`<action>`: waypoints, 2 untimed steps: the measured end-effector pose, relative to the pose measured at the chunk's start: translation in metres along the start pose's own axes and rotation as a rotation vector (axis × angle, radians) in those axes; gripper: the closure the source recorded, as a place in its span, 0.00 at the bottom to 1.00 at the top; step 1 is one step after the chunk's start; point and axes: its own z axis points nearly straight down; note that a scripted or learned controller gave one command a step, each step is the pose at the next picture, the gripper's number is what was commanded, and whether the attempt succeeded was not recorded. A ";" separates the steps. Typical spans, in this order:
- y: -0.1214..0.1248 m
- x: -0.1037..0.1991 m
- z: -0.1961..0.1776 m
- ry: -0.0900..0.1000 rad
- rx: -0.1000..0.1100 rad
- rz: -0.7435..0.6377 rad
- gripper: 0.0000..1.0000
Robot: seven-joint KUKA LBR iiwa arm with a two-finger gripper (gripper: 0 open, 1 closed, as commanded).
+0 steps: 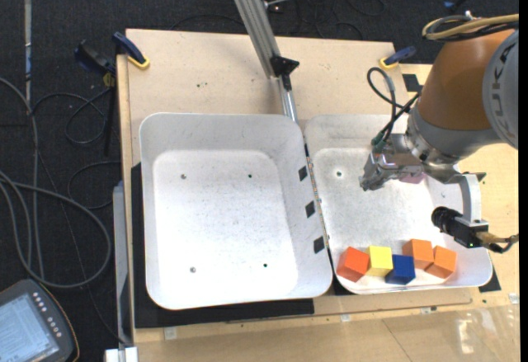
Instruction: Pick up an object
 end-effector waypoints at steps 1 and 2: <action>0.020 0.046 -0.009 0.001 -0.002 0.000 1.00; 0.044 0.095 0.004 0.000 -0.001 0.000 1.00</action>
